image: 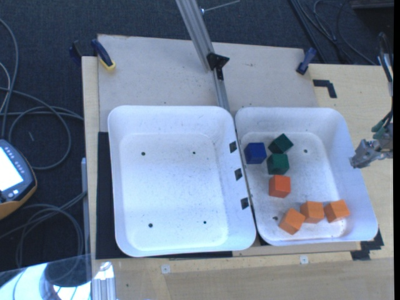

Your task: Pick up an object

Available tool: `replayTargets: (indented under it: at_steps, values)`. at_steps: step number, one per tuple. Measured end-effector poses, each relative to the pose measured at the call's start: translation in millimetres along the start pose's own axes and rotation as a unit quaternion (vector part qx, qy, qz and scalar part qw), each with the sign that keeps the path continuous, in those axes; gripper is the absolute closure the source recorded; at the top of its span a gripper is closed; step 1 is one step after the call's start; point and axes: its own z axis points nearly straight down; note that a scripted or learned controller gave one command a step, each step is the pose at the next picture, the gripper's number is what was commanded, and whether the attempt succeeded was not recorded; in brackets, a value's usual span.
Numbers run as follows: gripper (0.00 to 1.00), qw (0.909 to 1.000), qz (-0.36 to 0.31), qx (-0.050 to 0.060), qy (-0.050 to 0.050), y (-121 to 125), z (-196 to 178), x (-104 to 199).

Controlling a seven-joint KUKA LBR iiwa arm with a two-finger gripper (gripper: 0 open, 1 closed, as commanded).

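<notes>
The right bin (350, 136) holds several small cubes. A blue cube (254, 152) lies at its upper left, with two green cubes (281, 144) (277, 163) beside it. An orange cube (279, 185) sits below them. Three more orange cubes (291, 220) (312, 211) (337, 210) line the near edge. My gripper (366, 154) hangs over the bin's right rim, apart from all the cubes and well to the right of the green ones. Nothing shows held in it.
The left bin (125, 124) stands beside the right one, with black clips (238, 174) on the shared rim. A metal pole (199, 30) slants in from the top to a mount at the back of the board. Cables lie on the floor to the left.
</notes>
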Motion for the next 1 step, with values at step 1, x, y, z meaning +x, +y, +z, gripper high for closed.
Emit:
replayTargets:
  at_steps: [1]
  values:
    - [0.00, 1.0000, 0.000, 0.001, 0.000, -0.2, 0.5, -0.2]
